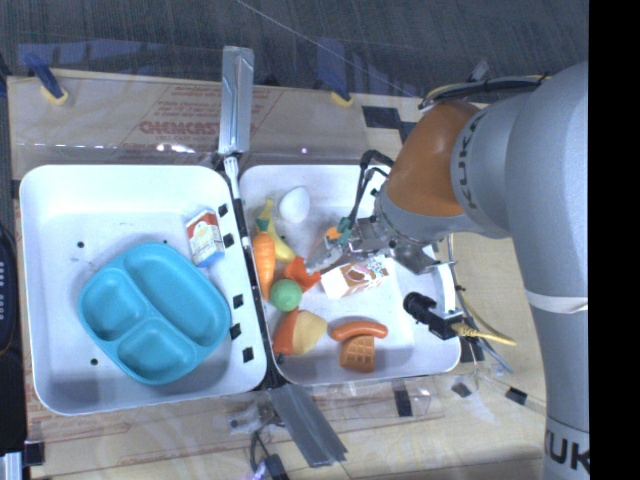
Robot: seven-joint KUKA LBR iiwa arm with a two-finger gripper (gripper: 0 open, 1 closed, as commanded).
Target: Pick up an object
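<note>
At the near rim of the right bin (pixel 300 373) lie a waffle-like brown piece (pixel 360 353) and a toy sausage (pixel 357 329), beside a yellow-and-orange rounded fruit (pixel 299 332). Just beyond them sit a green ball-shaped toy (pixel 286 295) and an orange carrot (pixel 263 259) along the bin's left wall, with a yellow banana-like piece (pixel 283 250) next to it. A small white-and-brown carton (pixel 352 278) lies tilted near the bin's middle, right under the gripper (pixel 340 240), which hangs low above it; whether its fingers are spread or closed cannot be told, and nothing shows between them. A white egg (pixel 294 205) rests toward the far wall. The bin's right side has some bare floor, though a black fitting (pixel 428 315) on the arm crowds that edge.

The left bin (pixel 60 198) holds a blue divided tray (pixel 152 311) set at a slant near its front, and a small red-and-white carton (pixel 204 236) leaning against the right wall. Its far half is open white floor. Behind both bins the tabletop (pixel 120 113) runs to the grey carpet.
</note>
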